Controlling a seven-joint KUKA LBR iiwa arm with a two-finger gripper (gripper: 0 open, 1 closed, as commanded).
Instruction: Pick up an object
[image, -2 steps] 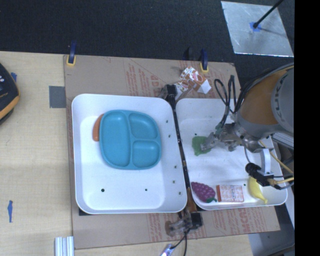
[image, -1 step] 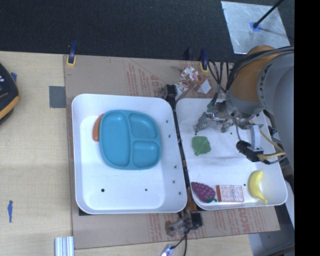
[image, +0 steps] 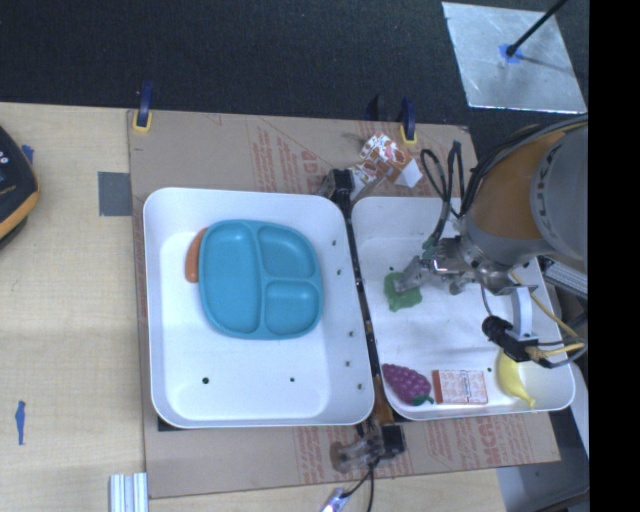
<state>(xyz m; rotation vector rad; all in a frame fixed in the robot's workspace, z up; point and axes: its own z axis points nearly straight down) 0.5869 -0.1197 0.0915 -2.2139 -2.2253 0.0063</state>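
The claw (image: 412, 276) sits low in the right bin (image: 455, 335), right at a green toy (image: 403, 294); whether it is clenched or released I cannot tell. At five o'clock lie grapes (image: 406, 381), a small packet (image: 461, 386) and a banana (image: 514, 380). At nine o'clock, the left bin (image: 170, 380) holds a blue tray (image: 261, 277). The toy could slip away if caught only at its edge.

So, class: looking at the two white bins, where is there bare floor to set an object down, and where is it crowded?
The left bin has bare floor below the blue divided plate, along its near edge. In the right bin, a bare patch lies mid-floor between the green toy and the grapes. Crowded: the right bin's near edge, with grapes, a small card and a banana, and around the end effector.
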